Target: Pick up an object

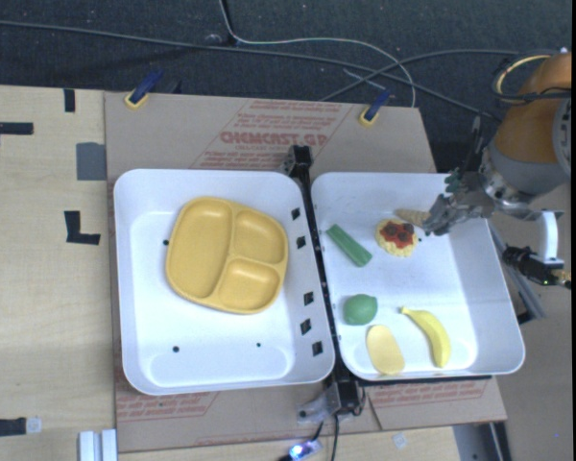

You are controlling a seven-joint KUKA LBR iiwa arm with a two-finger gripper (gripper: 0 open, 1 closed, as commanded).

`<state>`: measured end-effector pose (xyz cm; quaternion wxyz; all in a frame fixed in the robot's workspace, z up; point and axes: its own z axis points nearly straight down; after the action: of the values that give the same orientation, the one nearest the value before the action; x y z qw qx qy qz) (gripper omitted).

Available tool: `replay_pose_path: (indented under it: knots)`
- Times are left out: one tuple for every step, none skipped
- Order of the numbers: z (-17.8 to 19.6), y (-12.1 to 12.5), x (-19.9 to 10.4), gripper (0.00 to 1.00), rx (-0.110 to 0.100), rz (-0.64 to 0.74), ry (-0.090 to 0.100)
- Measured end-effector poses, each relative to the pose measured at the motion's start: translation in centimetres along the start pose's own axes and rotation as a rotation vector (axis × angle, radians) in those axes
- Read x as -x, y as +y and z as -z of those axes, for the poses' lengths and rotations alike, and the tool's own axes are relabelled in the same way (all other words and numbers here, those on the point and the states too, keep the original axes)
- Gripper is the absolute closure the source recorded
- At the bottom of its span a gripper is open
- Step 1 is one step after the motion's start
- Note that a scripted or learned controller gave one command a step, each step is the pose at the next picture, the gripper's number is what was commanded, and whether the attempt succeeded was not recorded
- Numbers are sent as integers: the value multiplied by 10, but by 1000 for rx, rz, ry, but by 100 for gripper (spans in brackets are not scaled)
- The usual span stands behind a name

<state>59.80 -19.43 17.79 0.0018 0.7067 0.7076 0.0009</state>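
Cardboard covers the tabletop [38,286] beneath two white bins. At centre left, the left bin [139,353] holds a yellow divided plate [227,254]. At right, the right bin [494,339] holds a green stick [349,245], a small tart [397,236], a green ball [360,308], a yellow oval [385,349] and a banana [429,334]. The gripper [440,221] hovers beside the tart; whether its fingers are spread or closed, I cannot tell

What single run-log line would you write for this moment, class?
gripper: over right bin, beside tart | holding: nothing seen | untouched: banana, green stick | left bin: yellow tray
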Motion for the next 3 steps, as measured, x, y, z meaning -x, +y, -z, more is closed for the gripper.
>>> replay_pose_path:
  knots:
    - [44, 1, -5, 100, 0, 1, 0]
    - [87, 3, -6, 100, 0, 1, 0]
    - [79, 10, -48, 100, -5, 4, 2]
